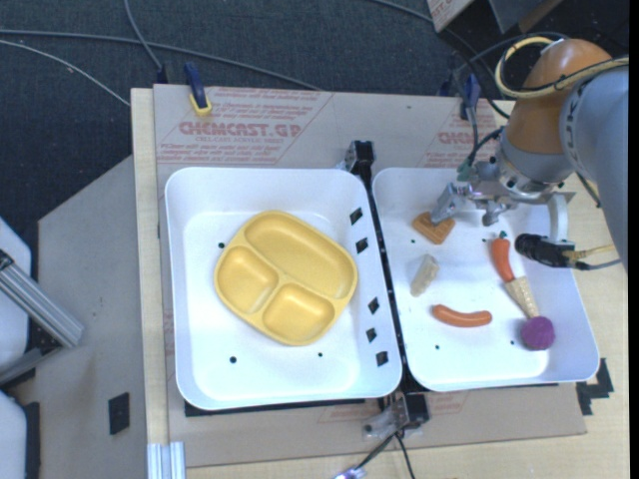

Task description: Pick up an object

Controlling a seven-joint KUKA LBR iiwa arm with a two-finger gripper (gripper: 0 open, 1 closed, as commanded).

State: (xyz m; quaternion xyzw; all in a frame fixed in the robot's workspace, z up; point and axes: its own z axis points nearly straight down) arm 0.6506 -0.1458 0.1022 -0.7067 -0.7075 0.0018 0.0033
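One tool (469, 204), grip state unclear, hovers by a biscuit (434, 230) upper right; approaching, next descend and grasp.

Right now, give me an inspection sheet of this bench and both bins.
Surface: cardboard-covered bench bearing left bin and right bin.
Job's things: right bin holds tan toy food piece, pale cylinder, sausage, carrot, purple ice-cream cone.
Clutter: yellow divided plate in left bin.
Grippers: gripper over right bin, beside the tan piece.
Cables: cables on dark floor behind.
Surroundings: blue clamp at bench edge.
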